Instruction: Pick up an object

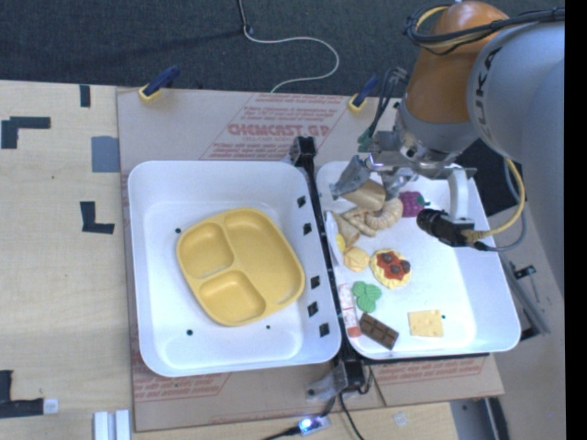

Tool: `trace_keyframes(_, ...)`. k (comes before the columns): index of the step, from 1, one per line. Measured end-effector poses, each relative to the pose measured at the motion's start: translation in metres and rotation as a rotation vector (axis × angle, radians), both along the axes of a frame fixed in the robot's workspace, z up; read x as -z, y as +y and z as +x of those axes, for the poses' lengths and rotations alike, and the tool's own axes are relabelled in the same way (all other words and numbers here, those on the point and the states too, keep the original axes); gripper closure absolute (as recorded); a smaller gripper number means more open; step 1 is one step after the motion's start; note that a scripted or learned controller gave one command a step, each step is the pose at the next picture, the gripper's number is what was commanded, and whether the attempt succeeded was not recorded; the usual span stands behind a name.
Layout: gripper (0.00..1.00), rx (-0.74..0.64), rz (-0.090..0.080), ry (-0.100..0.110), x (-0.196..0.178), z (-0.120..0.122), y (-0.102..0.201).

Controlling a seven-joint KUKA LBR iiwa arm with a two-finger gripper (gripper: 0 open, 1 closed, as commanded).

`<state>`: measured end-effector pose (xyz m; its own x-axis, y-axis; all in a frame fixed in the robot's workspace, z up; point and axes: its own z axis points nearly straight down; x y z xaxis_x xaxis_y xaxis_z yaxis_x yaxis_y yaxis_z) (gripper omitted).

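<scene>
The grey metal tool (367, 174) hangs low over the far end of the right white plastic bin (477, 291), just above a pale tan toy bread piece (365, 197). I cannot tell how the tool is set. A long curved tan toy pastry (374, 220) lies beside it, pointing left to right. The left white bin (156, 246) holds a yellow plastic tray with three parts (240, 266). Brown cardboard (266, 126) covers the wooden desk (55, 273)

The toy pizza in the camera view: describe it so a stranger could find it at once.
Start at the right-hand white bin, the one crowded with toy food. Near its middle lies the small pizza, just right of a pale yellow piece and above a green piece. It alone is a round yellow disc with red toppings.
</scene>
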<state>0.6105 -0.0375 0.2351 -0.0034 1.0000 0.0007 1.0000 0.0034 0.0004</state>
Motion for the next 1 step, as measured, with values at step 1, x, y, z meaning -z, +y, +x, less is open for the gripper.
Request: trace_keyframes(1, 1.00, 0.002, -0.001, 0.003, 0.0036, 0.0021, 0.0042)
